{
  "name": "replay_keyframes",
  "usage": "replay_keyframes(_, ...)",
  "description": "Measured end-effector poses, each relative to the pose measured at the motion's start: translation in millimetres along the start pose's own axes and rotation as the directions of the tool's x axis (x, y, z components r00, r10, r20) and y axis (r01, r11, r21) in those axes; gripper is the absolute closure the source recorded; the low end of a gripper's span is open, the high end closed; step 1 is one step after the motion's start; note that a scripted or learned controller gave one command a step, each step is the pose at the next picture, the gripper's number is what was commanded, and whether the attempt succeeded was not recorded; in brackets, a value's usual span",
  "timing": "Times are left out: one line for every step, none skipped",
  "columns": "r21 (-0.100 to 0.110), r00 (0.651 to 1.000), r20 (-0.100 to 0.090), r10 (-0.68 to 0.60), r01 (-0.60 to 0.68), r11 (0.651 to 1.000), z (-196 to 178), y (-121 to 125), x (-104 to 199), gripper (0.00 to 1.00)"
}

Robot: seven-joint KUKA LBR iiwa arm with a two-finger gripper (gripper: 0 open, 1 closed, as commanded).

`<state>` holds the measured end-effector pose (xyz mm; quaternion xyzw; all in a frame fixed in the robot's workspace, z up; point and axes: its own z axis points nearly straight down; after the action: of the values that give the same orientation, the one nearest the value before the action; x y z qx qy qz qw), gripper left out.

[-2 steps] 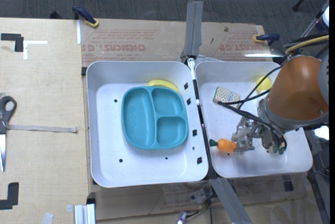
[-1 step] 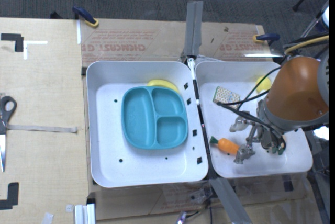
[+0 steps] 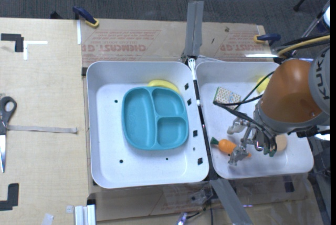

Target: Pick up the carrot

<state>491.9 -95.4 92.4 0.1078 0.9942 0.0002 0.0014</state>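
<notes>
The carrot (image 3: 226, 146), small and orange with a green top pointing left, lies on the floor of the right bin (image 3: 294, 165) near its front left. My gripper (image 3: 237, 143) hangs low over the carrot's right end, at the tip of the arm with the orange band (image 3: 289, 93). It is open, with one finger (image 3: 235, 128) behind the carrot and the other (image 3: 237, 157) in front of it. The carrot rests on the bin floor, and its right end is partly hidden by the gripper.
A teal divided plate (image 3: 155, 118) lies in the left bin (image 3: 100, 129), with a yellow object (image 3: 164, 83) behind it. In the right bin there is a patterned packet (image 3: 227, 95), a yellow item (image 3: 262, 82) and a beige item (image 3: 281, 143). Scissors (image 3: 6, 109) lie on the bench at the far left.
</notes>
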Motion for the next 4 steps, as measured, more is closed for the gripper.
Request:
replay_keyframes(0.000,1.000,0.005,-0.003,0.003,1.000,-10,1,-2,1.00)
replay_keyframes(0.000,1.000,0.005,-0.003,0.003,1.000,-10,1,-2,0.00)
replay_keyframes(0.001,1.000,0.010,-0.005,0.005,1.000,-20,1,-4,1.00)
replay_keyframes(0.000,0.992,0.001,0.123,-0.123,0.992,-100,50,24,1.00)
